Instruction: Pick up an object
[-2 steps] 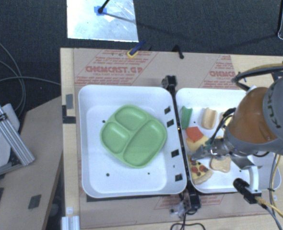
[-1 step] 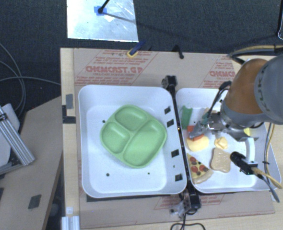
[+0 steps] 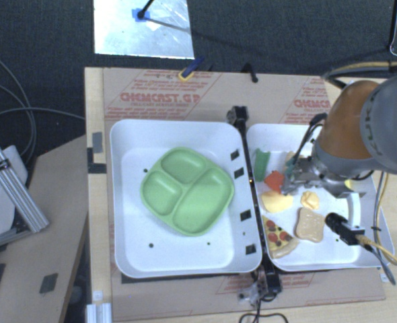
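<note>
1. The left bin [image 3: 128, 180] holds 1 green divided plate [image 3: 187, 190].
2. The right bin [image 3: 319, 258] holds toy foods: a green piece [image 3: 261, 161], a red piece [image 3: 274, 180], a yellow piece [image 3: 274, 201], a toast slice [image 3: 310, 225] and a pizza slice [image 3: 279, 237].
3. The arm [image 3: 360, 130] covers the bin's upper right part.
4. The gripper [image 3: 294, 179] is just beside the red piece; whether it is parted or closed cannot be told.

Two white bins [image 3: 178, 130], one green divided plate [image 3: 187, 190], six toy foods [image 3: 309, 225].
</note>
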`<state>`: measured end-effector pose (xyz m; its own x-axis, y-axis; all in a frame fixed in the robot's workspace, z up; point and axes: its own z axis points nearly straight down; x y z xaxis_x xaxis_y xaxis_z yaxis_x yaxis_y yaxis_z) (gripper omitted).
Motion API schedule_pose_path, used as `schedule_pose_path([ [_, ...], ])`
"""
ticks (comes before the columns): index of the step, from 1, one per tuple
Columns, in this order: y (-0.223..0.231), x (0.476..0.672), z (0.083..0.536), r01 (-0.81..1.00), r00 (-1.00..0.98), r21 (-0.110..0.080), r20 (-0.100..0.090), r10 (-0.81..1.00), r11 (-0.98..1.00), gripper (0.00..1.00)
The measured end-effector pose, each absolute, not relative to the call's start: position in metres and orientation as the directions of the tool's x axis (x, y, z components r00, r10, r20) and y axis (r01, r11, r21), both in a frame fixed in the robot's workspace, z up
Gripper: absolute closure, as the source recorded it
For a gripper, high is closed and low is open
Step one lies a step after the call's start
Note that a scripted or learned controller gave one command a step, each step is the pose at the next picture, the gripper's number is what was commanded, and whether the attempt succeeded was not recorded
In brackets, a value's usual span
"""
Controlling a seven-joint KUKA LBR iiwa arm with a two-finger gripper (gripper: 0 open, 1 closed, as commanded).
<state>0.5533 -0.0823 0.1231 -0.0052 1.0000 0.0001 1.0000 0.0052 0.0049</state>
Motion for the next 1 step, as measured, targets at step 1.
schedule_pose_path([
  [1, -0.1121, 0.5425, 0.0844, 1.0, 0.001, -0.001, -0.001, 1.0, -0.001, 1.0],
])
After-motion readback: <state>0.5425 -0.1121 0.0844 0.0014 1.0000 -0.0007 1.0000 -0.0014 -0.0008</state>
